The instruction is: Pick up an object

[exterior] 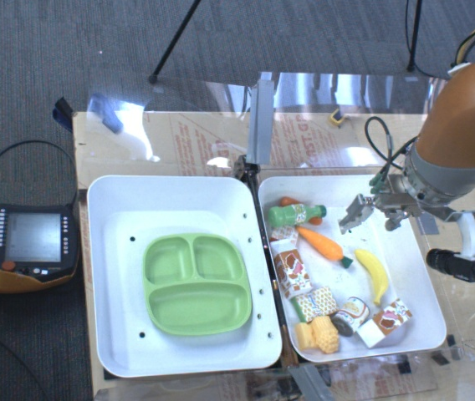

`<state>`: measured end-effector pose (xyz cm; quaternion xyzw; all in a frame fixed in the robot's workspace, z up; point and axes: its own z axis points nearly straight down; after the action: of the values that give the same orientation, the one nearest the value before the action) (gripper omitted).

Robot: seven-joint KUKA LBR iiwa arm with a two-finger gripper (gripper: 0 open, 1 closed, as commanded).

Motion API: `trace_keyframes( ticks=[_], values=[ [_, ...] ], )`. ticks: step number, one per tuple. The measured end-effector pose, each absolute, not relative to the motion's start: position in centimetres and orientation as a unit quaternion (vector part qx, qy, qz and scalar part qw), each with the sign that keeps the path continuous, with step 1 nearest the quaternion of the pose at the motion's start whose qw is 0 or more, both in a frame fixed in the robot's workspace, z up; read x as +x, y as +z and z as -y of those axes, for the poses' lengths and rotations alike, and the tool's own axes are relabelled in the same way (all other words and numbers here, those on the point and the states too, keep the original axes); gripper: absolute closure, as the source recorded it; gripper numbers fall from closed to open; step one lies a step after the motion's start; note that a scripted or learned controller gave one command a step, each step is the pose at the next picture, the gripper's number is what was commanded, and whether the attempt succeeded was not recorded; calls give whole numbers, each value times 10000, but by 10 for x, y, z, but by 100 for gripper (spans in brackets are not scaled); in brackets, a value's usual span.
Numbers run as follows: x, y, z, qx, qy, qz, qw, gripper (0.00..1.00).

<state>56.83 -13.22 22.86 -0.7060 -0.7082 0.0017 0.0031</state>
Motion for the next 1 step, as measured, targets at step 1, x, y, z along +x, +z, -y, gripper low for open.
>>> trace_keyframes(
  ticks=[1],
  values=[
    [587, 92, 137, -5746, 7, 8184, 28, 0]
  ],
)
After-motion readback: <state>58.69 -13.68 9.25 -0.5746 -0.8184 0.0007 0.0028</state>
